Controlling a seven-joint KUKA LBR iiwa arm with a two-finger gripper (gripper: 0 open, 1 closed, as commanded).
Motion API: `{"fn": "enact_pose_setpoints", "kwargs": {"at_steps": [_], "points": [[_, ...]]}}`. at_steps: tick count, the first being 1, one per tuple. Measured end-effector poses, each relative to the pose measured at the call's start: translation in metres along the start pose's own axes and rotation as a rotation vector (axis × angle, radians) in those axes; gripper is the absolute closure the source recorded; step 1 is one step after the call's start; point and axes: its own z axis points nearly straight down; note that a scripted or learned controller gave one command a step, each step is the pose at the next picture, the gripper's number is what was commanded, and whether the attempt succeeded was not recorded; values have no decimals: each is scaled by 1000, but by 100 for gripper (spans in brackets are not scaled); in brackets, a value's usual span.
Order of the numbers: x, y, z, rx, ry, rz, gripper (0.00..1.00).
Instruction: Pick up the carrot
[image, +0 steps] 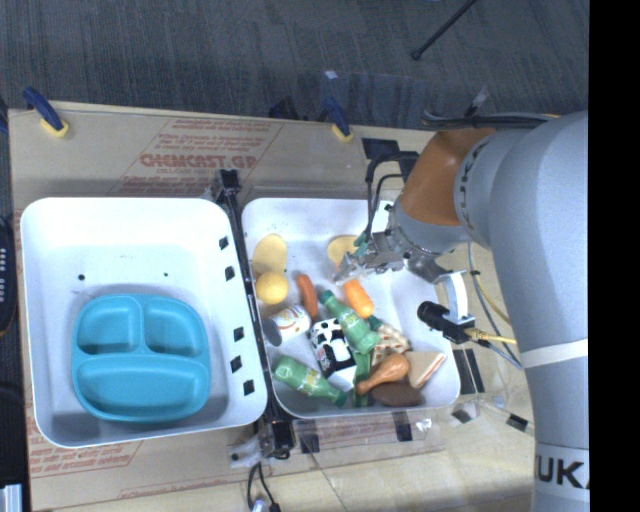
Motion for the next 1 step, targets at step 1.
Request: {"fn": "enact_pose_setpoints", "kwargs": {"at_steps": [1], "points": [[51, -9, -44, -1, 0, -193, 100]]}}
